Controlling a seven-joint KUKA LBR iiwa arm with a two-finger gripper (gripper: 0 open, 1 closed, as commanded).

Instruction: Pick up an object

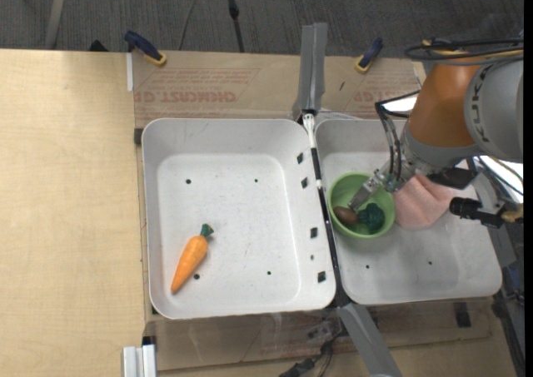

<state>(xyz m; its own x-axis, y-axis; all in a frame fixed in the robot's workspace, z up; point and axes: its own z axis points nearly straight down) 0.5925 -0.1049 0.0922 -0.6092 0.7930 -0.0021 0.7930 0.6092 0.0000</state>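
A wooden bench [67, 200] bears two white bins [229, 138] on brown cardboard [208, 88]

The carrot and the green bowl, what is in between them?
In the camera view, bare white floor of the left bin stretches right from the carrot, then comes the wall where both bins meet, then the green bowl.

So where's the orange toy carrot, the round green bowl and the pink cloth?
orange toy carrot [190, 260]: camera view, middle of its body.
round green bowl [343, 192]: camera view, left rim.
pink cloth [421, 205]: camera view, middle of the folds.
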